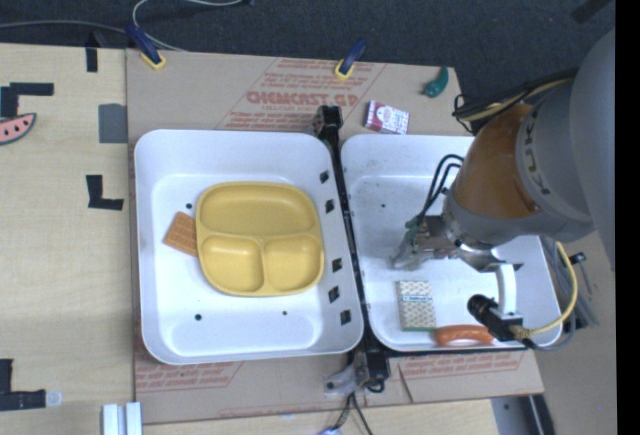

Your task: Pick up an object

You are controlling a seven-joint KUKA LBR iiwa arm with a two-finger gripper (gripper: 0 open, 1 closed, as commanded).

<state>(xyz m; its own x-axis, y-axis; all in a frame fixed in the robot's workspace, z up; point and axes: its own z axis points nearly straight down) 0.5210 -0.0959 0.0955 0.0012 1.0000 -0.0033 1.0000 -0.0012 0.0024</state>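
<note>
From the camera above the bench, my arm (520,173) comes in from the right and bends down over the right bin (385,173), its orange band turned up towards the lens. The wrist points towards the bin's middle, and my gripper (412,253) hangs low over the white floor, a little left of centre. From this slant I cannot tell whether it is spread or pressed together, and I see nothing caught in it.

A small square patterned pad (416,304) lies flat on the floor of the right bin, just beside the gripper on the side nearer the front wall and apart from it. An orange object (460,334) lies against that front wall, to the pad's right and near it.

In the left bin (240,328) sits a yellow divided plate (262,235), with a brown piece (181,234) tucked at its left edge. Behind the bins, a small red and white box (385,117) rests on the cardboard (290,98).
</note>
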